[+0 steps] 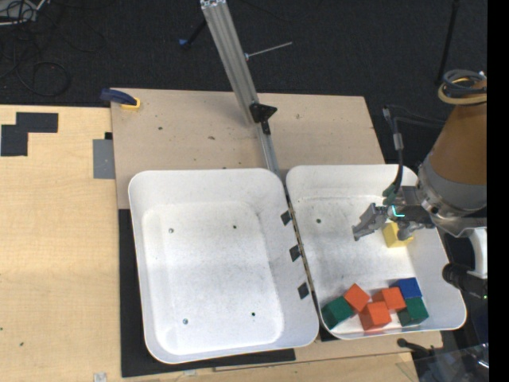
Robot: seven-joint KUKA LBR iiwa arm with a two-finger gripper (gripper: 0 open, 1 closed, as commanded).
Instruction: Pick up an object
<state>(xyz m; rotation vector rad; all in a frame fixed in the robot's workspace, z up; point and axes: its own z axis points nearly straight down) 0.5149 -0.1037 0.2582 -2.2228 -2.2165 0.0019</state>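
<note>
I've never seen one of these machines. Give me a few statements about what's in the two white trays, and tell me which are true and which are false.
1. All the blocks lie in the right bin. True.
2. The yellow block sits in the heap at the bin's near edge. False: it lies apart, beside the gripper.
3. The blue block is in that heap. True.
4. The gripper hangs over the left bin. False: it is over the right bin.
</note>
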